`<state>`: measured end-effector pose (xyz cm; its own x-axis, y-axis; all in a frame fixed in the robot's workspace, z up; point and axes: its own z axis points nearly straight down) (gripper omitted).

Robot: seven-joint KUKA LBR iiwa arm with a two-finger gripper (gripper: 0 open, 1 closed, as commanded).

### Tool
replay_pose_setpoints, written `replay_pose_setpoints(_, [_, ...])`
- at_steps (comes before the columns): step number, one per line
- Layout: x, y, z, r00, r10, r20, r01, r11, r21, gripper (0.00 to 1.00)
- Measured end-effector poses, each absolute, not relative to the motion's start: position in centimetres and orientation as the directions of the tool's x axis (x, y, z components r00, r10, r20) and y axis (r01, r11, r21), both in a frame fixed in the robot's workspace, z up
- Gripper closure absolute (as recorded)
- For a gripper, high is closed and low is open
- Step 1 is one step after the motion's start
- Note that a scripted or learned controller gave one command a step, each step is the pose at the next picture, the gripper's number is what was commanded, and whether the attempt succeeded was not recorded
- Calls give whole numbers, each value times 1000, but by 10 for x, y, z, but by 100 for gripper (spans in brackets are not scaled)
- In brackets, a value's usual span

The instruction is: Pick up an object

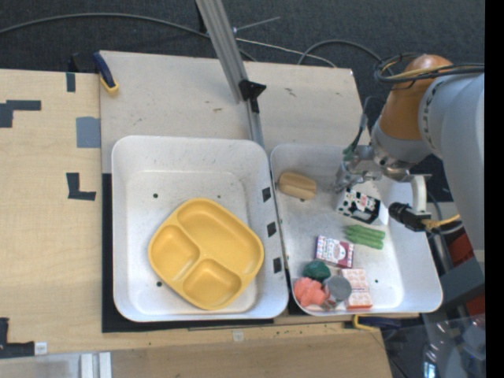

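My gripper point(352, 174) hangs over the upper part of the right bin point(409, 278), reaching in from the right. Just below it lies a black-and-white patterned item point(360, 205); whether the two touch I cannot tell. A tan bread-like piece point(297, 185) lies to the gripper's left. Further down the bin are a green piece point(365, 236), a pink-and-white box point(335, 250), a dark green object point(317, 270), a salmon-pink object point(309, 292), a grey round piece point(339, 288) and a red-and-white box point(358, 282).
The left bin point(134, 179) holds a yellow divided plate point(206, 252). A slanted metal pole point(224, 34) ends in a black clamp at the bins' top edge. Cables run behind the bench near the arm point(409, 105).
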<state>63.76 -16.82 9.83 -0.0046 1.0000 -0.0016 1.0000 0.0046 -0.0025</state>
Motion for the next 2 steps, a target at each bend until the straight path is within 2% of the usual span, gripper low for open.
replay_pose_setpoints(1, [640, -166, 141, -2, 1000, 0, 1000, 2, 3, 100])
replay_pose_setpoints(2, [651, -169, 195, -2, 1000, -1, 1000, 2, 5, 100])
